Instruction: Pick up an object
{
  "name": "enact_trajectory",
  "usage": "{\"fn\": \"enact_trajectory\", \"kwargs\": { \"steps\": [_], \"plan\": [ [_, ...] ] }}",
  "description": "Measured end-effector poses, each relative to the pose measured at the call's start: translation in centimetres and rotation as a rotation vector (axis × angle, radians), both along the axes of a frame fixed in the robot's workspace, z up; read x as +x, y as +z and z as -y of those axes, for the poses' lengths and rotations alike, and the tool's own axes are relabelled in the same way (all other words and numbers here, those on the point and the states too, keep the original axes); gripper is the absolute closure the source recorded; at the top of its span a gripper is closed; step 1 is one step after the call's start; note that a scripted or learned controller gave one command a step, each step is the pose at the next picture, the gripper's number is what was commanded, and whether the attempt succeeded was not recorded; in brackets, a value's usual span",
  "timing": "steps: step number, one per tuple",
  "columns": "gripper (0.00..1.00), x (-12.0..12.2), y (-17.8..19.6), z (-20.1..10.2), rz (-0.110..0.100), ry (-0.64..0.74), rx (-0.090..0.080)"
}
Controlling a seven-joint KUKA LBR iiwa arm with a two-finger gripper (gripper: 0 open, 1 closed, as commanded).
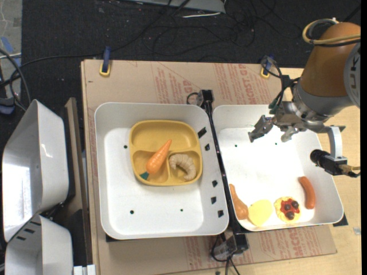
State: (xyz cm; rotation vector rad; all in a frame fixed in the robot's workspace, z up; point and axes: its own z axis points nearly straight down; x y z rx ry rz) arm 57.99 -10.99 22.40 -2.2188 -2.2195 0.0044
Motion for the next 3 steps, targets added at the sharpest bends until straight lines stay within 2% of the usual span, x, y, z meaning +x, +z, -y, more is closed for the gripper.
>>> {"fn": "enact_trajectory", "kwargs": {
  "steps": [2,3],
  "plan": [
    [0.0,-0.9,-9.2,0.9,-0.001,-0.002,0.0],
    [1.0,-0.8,-7.9,0.9,0.004,-0.003,0.0]
  ]
}}
